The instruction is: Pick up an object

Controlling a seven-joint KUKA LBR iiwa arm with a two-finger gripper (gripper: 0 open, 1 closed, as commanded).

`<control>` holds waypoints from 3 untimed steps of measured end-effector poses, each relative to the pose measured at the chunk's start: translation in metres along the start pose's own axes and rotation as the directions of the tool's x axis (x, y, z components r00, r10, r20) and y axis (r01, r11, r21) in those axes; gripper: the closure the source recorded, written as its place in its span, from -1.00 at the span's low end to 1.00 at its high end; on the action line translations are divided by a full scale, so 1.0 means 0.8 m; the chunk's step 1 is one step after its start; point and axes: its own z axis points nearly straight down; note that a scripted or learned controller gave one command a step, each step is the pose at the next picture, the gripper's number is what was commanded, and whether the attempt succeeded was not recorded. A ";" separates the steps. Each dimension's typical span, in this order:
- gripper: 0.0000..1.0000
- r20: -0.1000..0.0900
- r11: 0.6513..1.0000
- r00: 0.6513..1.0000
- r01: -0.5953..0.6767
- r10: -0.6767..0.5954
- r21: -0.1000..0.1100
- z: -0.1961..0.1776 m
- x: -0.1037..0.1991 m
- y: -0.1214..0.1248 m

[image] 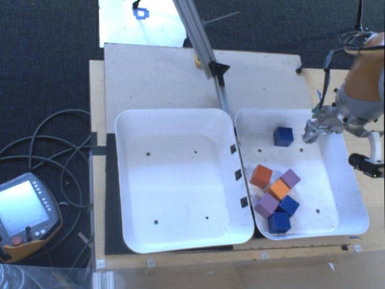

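The claw [311, 134] hung over the right white bin [349, 185], just beside a lone dark blue cube [283, 136]; its grip state was unclear.

No legible text or labels

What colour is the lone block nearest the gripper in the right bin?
Dark blue; the block shows clearly in the camera view, apart from the cluster.

dark blue-grey carpet [48, 53] covers the floor around the bench [156, 77]. a pale sheet [141, 14] with a small blue mark lies beyond the bench's far edge. black cables [57, 155] loop on the carpet off the bench's left edge, near a handheld control pendant [24, 215] with a lit screen.
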 end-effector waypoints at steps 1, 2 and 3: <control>1.00 0.001 1.000 1.000 0.000 0.000 -0.002 -0.057 0.002 0.007; 1.00 0.001 1.000 1.000 0.001 -0.001 -0.003 -0.118 0.011 0.006; 1.00 0.001 1.000 1.000 0.001 -0.001 -0.002 -0.169 0.011 0.008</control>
